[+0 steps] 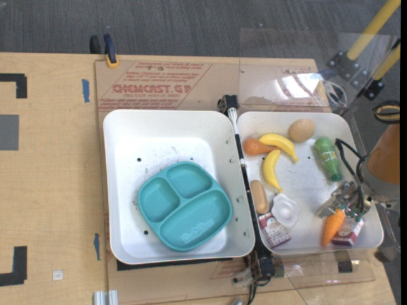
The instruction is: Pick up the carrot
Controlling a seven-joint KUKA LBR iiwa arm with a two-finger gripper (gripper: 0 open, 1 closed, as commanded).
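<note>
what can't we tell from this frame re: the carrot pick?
- Pincer state: small and cluttered in the camera view, open or shut unreadable.
- Contact with the carrot: its upper end is hidden under the pincer, so a grip is unconfirmed.
- Arm: cut off by the right edge.
- Carton beside the carrot: print too small to read.

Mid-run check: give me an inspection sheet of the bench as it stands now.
Surface: two white bins; left bin holds a teal divided plate.
Job's things: carrot lies at the near right of the right bin, under the gripper.
Clutter: two bananas, green bottle, egg-like ball, small cartons.
Grippers: gripper sits over the carrot's top end; a hold cannot be judged.
Cables: black cable by the wrist.
Surroundings: cardboard sheet, blue tape marks.
</note>
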